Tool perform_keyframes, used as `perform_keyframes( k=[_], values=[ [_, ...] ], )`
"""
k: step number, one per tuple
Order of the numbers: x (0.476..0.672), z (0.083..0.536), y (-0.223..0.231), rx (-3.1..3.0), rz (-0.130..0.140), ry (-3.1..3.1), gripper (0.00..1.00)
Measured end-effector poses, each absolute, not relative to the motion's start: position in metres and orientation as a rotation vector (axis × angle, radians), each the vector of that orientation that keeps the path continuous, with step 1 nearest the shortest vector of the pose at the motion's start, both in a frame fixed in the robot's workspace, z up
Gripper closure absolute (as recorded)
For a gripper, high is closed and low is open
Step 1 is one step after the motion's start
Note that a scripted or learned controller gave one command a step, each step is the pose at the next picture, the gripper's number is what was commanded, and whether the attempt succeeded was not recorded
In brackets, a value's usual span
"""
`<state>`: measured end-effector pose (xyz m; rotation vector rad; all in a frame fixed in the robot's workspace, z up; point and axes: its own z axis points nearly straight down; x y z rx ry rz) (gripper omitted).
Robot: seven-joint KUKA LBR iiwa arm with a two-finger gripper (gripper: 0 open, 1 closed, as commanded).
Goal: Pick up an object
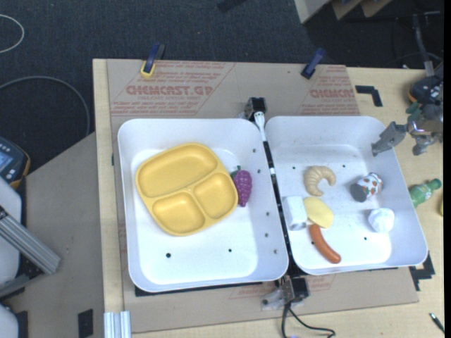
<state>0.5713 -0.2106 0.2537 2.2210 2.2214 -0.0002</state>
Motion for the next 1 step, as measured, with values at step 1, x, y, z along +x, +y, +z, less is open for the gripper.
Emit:
perform_keyframes(
  k=[1],
  values=[
    [0.5265, 0.1329, -0.1595, 2.231, -0.009, 2.234, 0.00]
  ],
)
